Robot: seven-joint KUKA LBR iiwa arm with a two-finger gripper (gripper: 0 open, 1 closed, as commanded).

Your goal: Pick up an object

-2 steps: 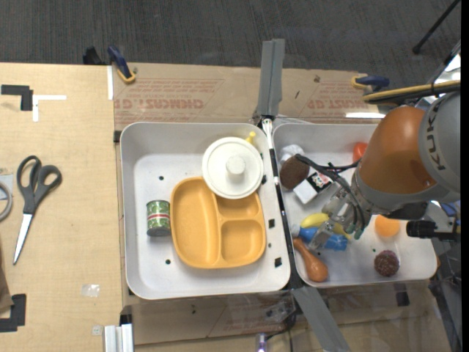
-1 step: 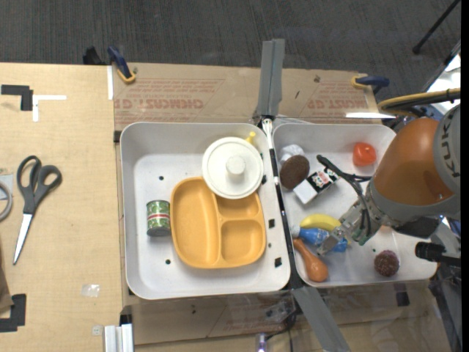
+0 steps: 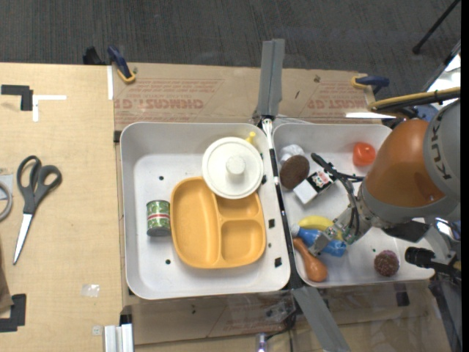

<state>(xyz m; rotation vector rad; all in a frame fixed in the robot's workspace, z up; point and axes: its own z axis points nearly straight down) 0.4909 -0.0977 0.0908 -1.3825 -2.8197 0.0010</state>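
Observation:
In the right bin [image 3: 410, 273] my gripper [image 3: 339, 234] is down low among several small objects. It sits right over a blue object [image 3: 327, 245], just right of a yellow banana [image 3: 315, 222]. An orange-brown pear-shaped piece [image 3: 311, 263] lies in front of them. A brown oval [image 3: 294, 171], a black-and-white box [image 3: 320, 181], a red-orange piece [image 3: 363, 153] and a dark maroon ball [image 3: 386, 263] lie apart from the gripper. The orange-banded arm [image 3: 403, 171] hides part of the bin's right side.
The left bin [image 3: 135, 218] holds a yellow divided tray [image 3: 218, 229], a white round lid [image 3: 233, 167] and a green can [image 3: 157, 217]. A divider rail [image 3: 278, 204] runs between the bins. Scissors [image 3: 31, 189] lie on the bench at far left.

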